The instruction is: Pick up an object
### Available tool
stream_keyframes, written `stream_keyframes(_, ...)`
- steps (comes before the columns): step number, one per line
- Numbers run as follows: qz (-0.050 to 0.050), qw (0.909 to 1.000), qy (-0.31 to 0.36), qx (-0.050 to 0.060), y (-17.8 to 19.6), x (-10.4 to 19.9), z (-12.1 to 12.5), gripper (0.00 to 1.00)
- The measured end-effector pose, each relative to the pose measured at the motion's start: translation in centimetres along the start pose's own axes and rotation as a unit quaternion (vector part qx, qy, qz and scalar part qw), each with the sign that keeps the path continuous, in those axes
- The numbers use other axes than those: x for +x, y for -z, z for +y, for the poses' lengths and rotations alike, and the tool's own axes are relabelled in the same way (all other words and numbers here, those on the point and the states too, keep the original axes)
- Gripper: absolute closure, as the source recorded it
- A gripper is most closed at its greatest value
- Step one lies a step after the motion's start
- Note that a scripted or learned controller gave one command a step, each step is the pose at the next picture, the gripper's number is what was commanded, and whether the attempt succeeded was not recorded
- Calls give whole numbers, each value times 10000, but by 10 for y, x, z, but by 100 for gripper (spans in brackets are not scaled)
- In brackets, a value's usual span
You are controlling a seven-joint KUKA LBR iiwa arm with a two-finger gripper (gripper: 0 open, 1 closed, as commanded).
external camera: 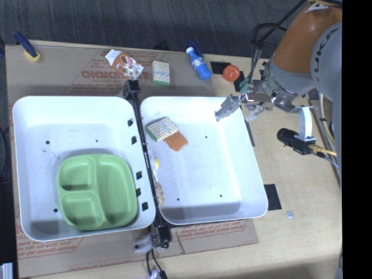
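Looking down on two white bins, we see the arm's gripper [228,110] at the upper right of the right bin [232,173], hovering by its rim with nothing between its fingers (how wide it is set we cannot tell). The likeliest thing to pick, a small green-topped box [160,128] touching an orange piece [176,141], sits in that bin's upper left, near the dividing wall. We judge a grab could clip that wall or catch both pieces.

Green tray [96,190] smooth matt plastic; white bins [244,173] glossy plastic.
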State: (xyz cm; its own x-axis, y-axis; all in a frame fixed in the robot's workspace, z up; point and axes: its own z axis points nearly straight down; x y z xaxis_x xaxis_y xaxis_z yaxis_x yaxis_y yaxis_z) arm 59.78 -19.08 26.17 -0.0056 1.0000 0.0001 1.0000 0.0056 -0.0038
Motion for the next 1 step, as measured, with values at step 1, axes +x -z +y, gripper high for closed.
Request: stream_keyframes(1, 3, 10000, 2, 6, -169, -20, -43, 0)
